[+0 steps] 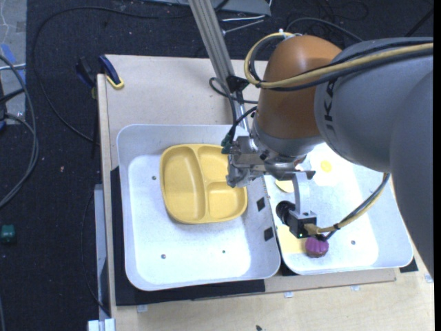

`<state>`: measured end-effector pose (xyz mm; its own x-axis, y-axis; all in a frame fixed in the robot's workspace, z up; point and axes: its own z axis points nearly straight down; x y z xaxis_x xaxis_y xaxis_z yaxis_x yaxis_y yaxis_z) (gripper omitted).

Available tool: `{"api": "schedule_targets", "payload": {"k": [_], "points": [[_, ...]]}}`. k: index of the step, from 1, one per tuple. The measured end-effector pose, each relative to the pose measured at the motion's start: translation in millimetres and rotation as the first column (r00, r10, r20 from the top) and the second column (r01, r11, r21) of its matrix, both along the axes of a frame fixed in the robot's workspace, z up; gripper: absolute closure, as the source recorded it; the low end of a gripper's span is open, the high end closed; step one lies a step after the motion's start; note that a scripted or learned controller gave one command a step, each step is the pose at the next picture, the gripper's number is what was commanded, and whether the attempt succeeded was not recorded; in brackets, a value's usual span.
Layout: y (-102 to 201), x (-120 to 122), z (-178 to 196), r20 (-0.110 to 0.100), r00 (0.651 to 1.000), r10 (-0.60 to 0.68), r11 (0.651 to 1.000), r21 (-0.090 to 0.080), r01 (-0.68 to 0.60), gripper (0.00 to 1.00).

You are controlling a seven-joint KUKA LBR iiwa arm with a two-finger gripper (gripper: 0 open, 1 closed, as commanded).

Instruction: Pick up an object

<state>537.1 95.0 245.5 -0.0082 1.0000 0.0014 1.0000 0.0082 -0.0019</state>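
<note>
my gripper (236,174) hung over the left bin (179,264), right at the three o'clock edge of the yellow divided plate (189,185). the plate lay flat and right way up, a little toward twelve o'clock from the bin's middle. it was the thing closest under me, so i judged it my target. i was at its rim rather than over its middle, i think, because a shallow dish offers a pinch only at the lip. my own wrist hid the working end from the camera, so i could not tell how far the gripper was open, nor whether it had hold of anything. in the right bin (368,250) a small purple thing (316,247) sat near six o'clock and a yellow scrap (325,165) near twelve. both were well apart from the plate.
</note>
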Motion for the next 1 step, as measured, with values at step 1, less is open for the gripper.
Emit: {"api": "schedule_targets", "payload": {"k": [1], "points": [[-3.0, 0.6, -0.1, 0.001, 1.0, -0.006, 1.0, -0.001, 0.006, 0.0]]}}
